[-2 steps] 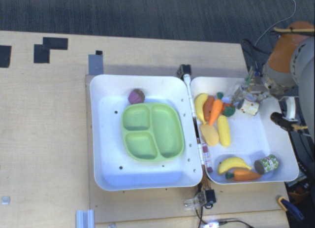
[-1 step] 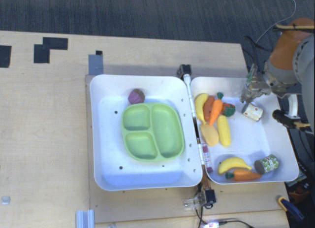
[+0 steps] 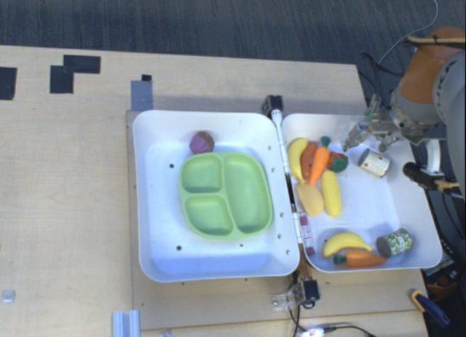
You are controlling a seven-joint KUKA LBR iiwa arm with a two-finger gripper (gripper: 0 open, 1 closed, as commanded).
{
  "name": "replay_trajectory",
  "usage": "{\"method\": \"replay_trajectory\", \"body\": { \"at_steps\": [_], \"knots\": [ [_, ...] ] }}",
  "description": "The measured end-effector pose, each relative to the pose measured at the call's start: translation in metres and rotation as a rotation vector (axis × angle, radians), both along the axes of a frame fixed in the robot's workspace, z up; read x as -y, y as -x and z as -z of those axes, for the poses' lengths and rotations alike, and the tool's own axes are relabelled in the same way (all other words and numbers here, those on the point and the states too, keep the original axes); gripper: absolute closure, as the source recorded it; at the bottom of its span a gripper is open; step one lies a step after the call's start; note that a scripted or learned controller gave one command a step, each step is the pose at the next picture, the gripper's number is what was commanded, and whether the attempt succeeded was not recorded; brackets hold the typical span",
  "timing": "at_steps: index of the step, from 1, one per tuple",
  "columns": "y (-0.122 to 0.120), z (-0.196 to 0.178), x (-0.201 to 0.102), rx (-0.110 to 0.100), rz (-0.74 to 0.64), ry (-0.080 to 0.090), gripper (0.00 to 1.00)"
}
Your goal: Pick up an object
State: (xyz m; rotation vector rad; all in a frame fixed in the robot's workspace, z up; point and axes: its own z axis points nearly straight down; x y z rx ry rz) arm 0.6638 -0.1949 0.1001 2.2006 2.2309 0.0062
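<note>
The gripper (image 3: 373,133) hung over the right bin (image 3: 419,204) near its two o'clock corner, just above a small cream block (image 3: 374,163) lying on the bin floor. Whether the tool was open or closed, I could not tell; nothing could be seen gripped in it. The grey arm with its orange band (image 3: 426,73) came in from three o'clock.

The things to be picked lay in that right bin. Toward ten o'clock sat a cluster: a banana (image 3: 295,156) against the dividing wall, an orange carrot (image 3: 316,162) touching it, a red and green piece (image 3: 337,160) just beside the carrot, a yellow corn cob (image 3: 331,193) below, and a pale potato (image 3: 310,199) touching the cob. Toward six o'clock lay a second banana (image 3: 345,242) with another carrot (image 3: 362,259) just under it and a small green can (image 3: 395,242) tilted beside them.

The left bin (image 3: 156,204) held a green divided plate (image 3: 226,194) at its centre, with a purple ball (image 3: 202,141) touching the plate's rim at eleven o'clock.
</note>
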Motion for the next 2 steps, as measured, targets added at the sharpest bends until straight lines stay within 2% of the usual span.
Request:
{"method": "replay_trajectory", "body": {
  "at_steps": [1, 2],
  "knots": [
    [0.104, 0.013, -0.030, -0.004, 0.011, -0.002, 0.00],
    [0.102, 0.001, -0.030, 0.003, 0.010, 0.000, 1.00]
  ]
}}
